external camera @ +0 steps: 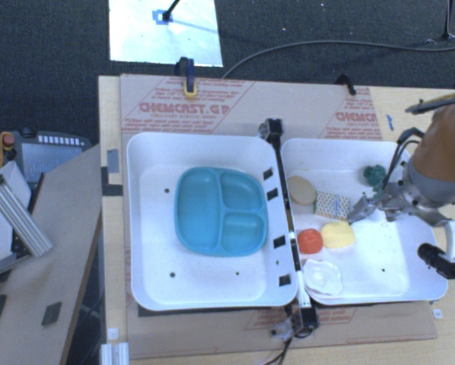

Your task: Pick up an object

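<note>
Arm: the grey arm (440, 154) with its orange band is reaching in from 3 o'clock over the right bin (364, 280).
End effector: the end effector (362, 209) is hovering low near bin centre; whether it is apart or together, I cannot tell.
Candidate objects: a rounded yellow piece (338, 235) is lying at its 7 o'clock, just beside a glossy red-orange ball (310, 240); a patterned flat square (332, 203) is at 9 o'clock beside a tan disc (302, 191).
Others: a dark green lump (374, 175) is sitting at 12 o'clock; a crinkly white piece (322, 276) is at 7 o'clock.
Left bin: the left bin (151, 204) is carrying a smooth blue divided plate (218, 210).
Judgement: the objects are probably strewn loosely for random grasp attempts.
</note>
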You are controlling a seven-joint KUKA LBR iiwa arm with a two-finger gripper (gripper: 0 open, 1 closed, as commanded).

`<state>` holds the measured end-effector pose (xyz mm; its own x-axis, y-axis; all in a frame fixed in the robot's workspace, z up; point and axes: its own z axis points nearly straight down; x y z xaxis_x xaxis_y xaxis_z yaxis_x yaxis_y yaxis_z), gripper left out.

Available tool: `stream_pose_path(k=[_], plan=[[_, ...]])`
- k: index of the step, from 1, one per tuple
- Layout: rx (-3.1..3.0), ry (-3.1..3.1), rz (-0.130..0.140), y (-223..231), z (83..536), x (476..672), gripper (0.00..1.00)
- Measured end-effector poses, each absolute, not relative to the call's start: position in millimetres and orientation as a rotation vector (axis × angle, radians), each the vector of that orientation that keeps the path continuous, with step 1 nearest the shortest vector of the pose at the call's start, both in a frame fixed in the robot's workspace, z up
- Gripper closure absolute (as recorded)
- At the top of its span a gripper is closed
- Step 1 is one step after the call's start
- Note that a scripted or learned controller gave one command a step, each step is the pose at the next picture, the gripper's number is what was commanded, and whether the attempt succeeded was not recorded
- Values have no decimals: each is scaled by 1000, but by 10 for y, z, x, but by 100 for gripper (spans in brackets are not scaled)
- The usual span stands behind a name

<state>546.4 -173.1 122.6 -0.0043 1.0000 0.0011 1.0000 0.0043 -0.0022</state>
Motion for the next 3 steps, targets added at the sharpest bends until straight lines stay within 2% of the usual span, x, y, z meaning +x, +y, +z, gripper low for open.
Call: stream_pose_path(k=[1,3], plan=[[-2222,-2227,-3,-1742,1366,5479,100],[-2222,-2232,-6,-1835,2512,5500,100]])
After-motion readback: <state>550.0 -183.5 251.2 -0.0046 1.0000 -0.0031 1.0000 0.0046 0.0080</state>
